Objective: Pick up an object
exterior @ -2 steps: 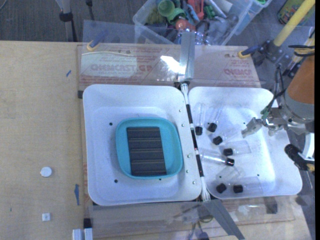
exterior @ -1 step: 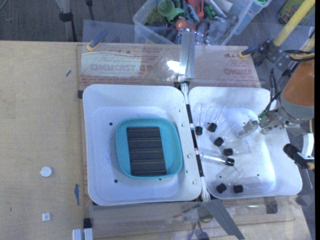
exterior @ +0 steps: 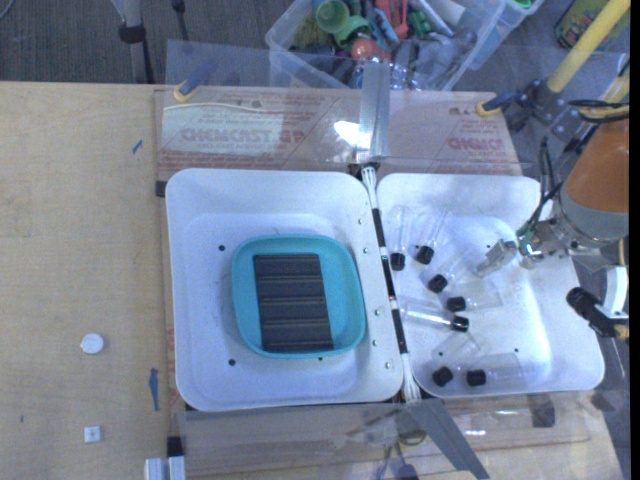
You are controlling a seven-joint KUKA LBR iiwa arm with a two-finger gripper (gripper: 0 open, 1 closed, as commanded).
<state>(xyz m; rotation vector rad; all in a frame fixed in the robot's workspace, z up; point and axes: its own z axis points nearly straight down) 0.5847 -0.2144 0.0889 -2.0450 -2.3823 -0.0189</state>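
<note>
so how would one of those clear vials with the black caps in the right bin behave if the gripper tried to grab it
Lying on its side, the clear vial looks round-bodied, so a nudge would probably roll it across the right bin. Its smooth transparent wall may slip between the fingers. It seems small and thin, so likely light, perhaps fragile.

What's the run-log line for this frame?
arm: over right bin | pincer: above clear vials | grasp: unconfirmed | left bin: teal tray

Bright even light; glare on the clear panel (exterior: 350,133); soft focus
</note>
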